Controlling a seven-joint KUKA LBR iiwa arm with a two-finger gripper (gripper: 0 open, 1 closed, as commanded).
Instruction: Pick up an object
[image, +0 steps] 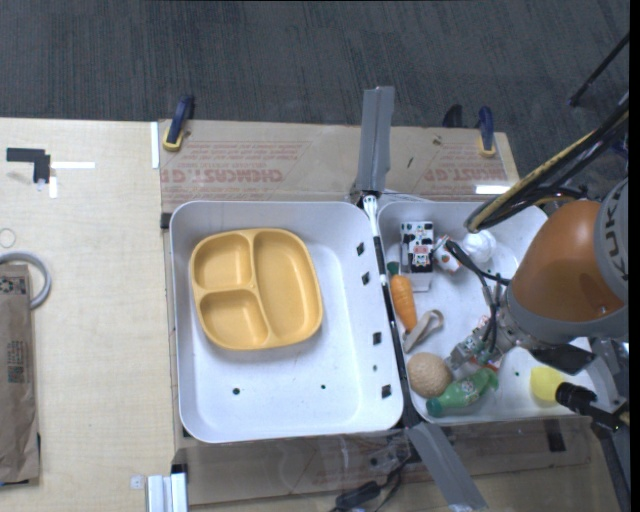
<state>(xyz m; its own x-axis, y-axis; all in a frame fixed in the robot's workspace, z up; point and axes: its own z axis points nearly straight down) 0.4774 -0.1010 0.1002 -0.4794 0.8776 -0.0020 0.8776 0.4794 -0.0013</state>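
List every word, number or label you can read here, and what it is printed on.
"CHEMCO?S": red print, seen upside down, on the cardboard sheet behind the bins; one letter is unclear, and the rest of that print is too faint to read.
Brown paper bag: dark marks, too small to read.
Small black and white box: pattern, unreadable.

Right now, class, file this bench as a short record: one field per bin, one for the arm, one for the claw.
left bin: holds a yellow divided plate
right bin: carrot, round tan ball, green bottle, yellow object, small printed box
arm: reaches over the right bin
claw: low over the right bin, above the green bottle; grip unclear
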